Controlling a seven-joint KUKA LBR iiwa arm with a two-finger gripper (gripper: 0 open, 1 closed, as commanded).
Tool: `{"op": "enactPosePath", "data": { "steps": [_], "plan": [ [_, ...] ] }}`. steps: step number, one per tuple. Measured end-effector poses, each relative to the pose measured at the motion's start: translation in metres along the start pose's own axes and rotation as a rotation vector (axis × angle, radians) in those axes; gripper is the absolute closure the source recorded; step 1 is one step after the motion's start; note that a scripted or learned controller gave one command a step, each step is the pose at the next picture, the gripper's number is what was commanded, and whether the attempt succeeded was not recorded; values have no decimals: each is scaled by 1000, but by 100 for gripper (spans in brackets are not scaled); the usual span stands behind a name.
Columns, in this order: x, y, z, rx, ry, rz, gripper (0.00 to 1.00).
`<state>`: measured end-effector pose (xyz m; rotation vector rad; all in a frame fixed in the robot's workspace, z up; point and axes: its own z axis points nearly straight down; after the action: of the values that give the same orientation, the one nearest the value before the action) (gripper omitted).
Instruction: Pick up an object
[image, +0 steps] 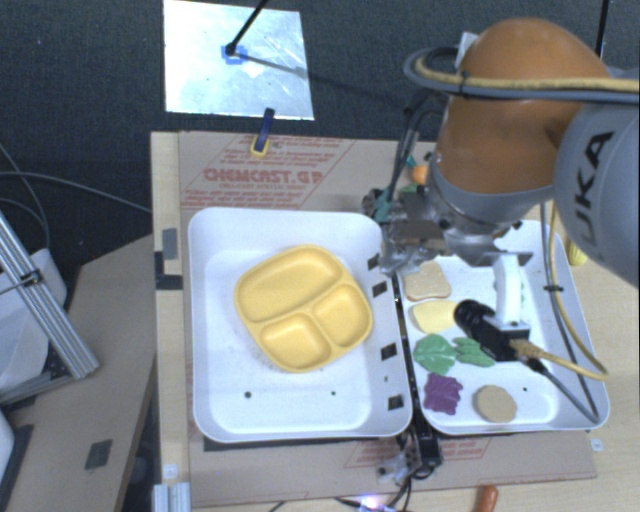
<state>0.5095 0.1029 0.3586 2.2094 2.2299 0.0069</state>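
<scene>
**binwatcher:** So where is this pick at? The toast (428, 283) looks like the closest candidate. It's lying flat at the top of the right bin (537, 398), tucked against the wall it shares with the left bin (230, 400).

**kuka_fan:** Not picked yet, I'd say. The gripper (398, 250) hangs just above and beside the toast, pretty much over that shared wall. Nothing looks lifted. I can't tell if it's spread or closed, the wrist blocks it.

**binwatcher:** So the descent, grasp and lift are all left?

**kuka_fan:** That's my read. Everything else is flat on the floor too: yellow piece (432, 316) just below the toast, then leaf (434, 353), purple bit (442, 393), and cookie (494, 404) near the front rim.

**binwatcher:** Room to move?

**kuka_fan:** Tight on the wall side. The toast is near that edge, with the yellow piece almost touching it, so a clean close there looks awkward. The cookie has more bare floor around it. The left bin has plenty of space around the tray (300, 305).
</scene>
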Motion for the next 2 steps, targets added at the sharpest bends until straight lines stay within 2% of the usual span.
{"op": "enactPosePath", "data": {
  "steps": [2],
  "plan": [
    [0, 1, -21, -3, 0, -11, 100]
  ]
}}
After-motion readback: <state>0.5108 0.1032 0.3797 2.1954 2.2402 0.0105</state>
